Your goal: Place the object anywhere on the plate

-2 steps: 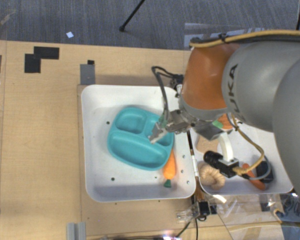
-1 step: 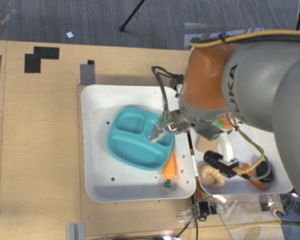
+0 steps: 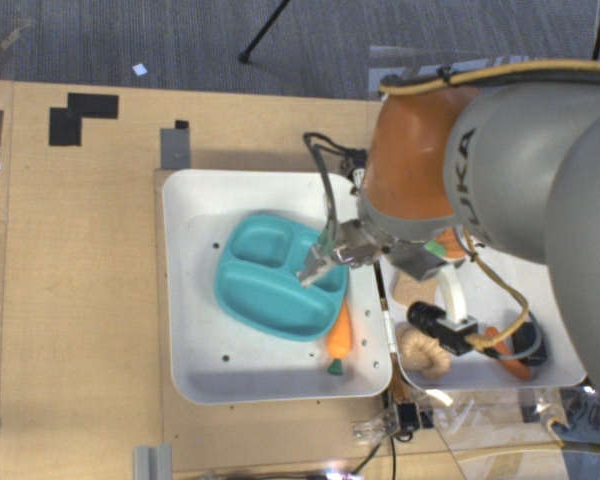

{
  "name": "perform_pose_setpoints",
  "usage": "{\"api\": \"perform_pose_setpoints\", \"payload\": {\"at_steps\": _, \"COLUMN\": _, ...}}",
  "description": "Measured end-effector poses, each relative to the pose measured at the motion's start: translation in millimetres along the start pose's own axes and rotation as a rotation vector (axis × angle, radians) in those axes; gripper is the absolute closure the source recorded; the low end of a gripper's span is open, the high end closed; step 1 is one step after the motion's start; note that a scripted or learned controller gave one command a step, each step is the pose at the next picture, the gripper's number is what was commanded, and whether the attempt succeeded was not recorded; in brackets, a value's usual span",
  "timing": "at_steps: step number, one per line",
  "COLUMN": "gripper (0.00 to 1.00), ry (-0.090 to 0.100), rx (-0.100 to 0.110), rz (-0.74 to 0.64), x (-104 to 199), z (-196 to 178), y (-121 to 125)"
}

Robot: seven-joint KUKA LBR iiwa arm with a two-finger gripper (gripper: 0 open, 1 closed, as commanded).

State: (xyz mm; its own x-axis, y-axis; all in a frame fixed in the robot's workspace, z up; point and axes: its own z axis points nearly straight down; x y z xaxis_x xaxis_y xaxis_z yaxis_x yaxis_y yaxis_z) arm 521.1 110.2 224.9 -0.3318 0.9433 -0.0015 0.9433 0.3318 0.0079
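Jaws: their state cannot be told; the gripper (image 3: 318, 265) shows as a small grey metal tip over the right side of the plate, and whether it stands parted or closed, or has anything in it, is not legible at this angle.

Task object: a carrot (image 3: 339, 334), orange with a green stem end, lies on the floor of the left bin (image 3: 185, 278). It rests just off the lower right edge of the plate, close against or touching the rim; which of the two cannot be settled. Its stem end points toward the bin's near wall. It is not on the plate.

Plate: a teal divided plate (image 3: 270, 283) with several compartments sits near the middle of the left bin, turned at a slant to the bin walls. The gripper tip stands over its right-hand compartment.

Arm: the grey arm with its orange band (image 3: 415, 158) reaches in from the right and covers much of the right bin (image 3: 570, 373). Black cables run from the wrist down toward the gripper.

Right bin: a tan rounded item (image 3: 425, 353) lies near its left wall, with an orange item (image 3: 510, 360) further right. Other contents are partly hidden beneath the arm and cannot be identified.

Surroundings: both bins sit on a light wooden bench (image 3: 70, 298).
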Motion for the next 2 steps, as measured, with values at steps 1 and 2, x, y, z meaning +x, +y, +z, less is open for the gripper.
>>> {"api": "perform_pose_setpoints", "payload": {"at_steps": 1, "gripper": 0.0, "ry": 0.0, "rx": 0.0, "rz": 0.0, "x": 0.0, "z": 0.0, "y": 0.0}}
{"api": "perform_pose_setpoints", "payload": {"at_steps": 2, "gripper": 0.0, "ry": 0.0, "rx": 0.0, "rz": 0.0, "x": 0.0, "z": 0.0, "y": 0.0}}
